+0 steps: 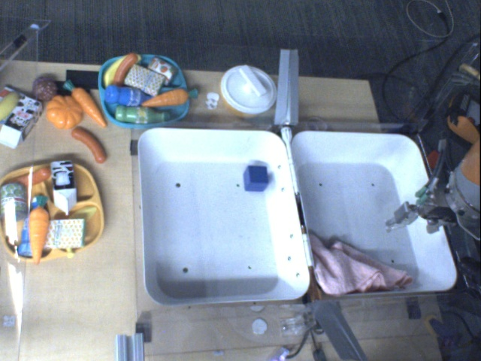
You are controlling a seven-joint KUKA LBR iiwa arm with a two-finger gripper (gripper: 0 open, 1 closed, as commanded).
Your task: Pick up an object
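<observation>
The gripper (415, 218) hangs over the right edge of the right bin (353, 150), at the end of the arm (464, 194) reaching in from the right. Its two thin fingers are spread apart, with nothing between them. By my reading, this is the approach step: no object has been grasped yet.

Nearest the gripper, a pink cloth (353, 268) lies crumpled against the front wall of the right bin, toward its left corner. It looks soft and folded, with loose ridges that fingers could pinch. Farther off, in the left bin (210, 284), a small blue cube (256, 177) sits alone near the back right, well apart from the cloth. It looks solid, with flat sides.

The next move likely calls for travelling over one of these, lowering, then closing on it.
</observation>
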